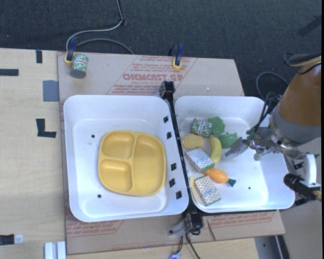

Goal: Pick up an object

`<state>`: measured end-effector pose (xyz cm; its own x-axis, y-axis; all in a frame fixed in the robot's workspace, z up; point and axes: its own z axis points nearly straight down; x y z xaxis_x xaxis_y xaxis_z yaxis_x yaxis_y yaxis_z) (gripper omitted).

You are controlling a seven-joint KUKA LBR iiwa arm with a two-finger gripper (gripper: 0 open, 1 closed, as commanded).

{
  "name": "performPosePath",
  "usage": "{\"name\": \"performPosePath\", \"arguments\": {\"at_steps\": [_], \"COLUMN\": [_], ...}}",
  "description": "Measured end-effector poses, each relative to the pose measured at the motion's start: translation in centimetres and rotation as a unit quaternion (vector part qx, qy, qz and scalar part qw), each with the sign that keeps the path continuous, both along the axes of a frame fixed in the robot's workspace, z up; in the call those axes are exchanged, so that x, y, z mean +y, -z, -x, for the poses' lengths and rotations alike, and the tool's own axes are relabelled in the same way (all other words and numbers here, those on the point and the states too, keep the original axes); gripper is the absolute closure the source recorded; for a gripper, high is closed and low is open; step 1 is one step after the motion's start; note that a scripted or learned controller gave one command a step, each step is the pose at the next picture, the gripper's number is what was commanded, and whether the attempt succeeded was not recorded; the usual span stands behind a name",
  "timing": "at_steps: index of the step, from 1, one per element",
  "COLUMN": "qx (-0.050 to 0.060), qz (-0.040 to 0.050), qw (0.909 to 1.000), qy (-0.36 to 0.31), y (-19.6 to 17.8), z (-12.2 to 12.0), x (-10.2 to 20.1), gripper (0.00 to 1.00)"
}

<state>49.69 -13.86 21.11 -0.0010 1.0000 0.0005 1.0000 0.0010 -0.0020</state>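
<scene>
Gripper (238, 146) spread open, empty, beside curved yellow plastic banana (216, 149); it should centre over it before closing.

To my nine o'clock, the left bin (75, 144) holds a yellow divided plate (132, 162), lying flat near its middle. A black divider (175, 144) runs between that bin and the right bin (270, 193). Both sit on a sheet of cardboard (135, 74) with red lettering, laid over the wooden counter (21, 155). Two yellow clamps (177, 63) pinch the cardboard's twelve o'clock edge. Just beside the left clamp lies a small can (79, 65). A grey cable (119, 9) trails across the dark floor (216, 20) beyond.
</scene>
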Motion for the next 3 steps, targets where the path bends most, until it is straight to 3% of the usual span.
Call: {"name": "performPosePath", "arguments": {"at_steps": [1,2,3], "qx": [-0.002,-0.002,-0.001], "qz": [-0.0003,-0.0003,0.0001], "qw": [1.0000,1.0000,1.0000], "qy": [0.000,0.000,-0.001], "y": [12.4,11.4,2.7], "z": [0.1,0.0,-6.9], "x": [3.7,3.6,10.7], "gripper": [0.00,1.00,1.00]}}
